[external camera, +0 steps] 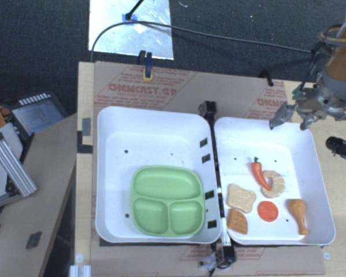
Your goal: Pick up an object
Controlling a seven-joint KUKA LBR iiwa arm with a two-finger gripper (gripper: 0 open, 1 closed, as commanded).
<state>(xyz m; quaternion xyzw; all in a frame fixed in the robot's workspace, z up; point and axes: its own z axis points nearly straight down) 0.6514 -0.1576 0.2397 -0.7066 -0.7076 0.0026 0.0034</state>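
The hand (294,119), fingers spread and empty, hangs at the upper right over the right bin (319,166). The red pepper (260,174) overlaps the round biscuit (273,184) mid-bin; a descent there could pinch both or slip.

Arm (342,57) cut off at right edge

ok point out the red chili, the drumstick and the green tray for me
red chili (259,174): camera view, on the middle of its curved body
drumstick (298,213): camera view, on its thick meaty part
green tray (165,185): camera view, on the bare floor of its large upper compartment
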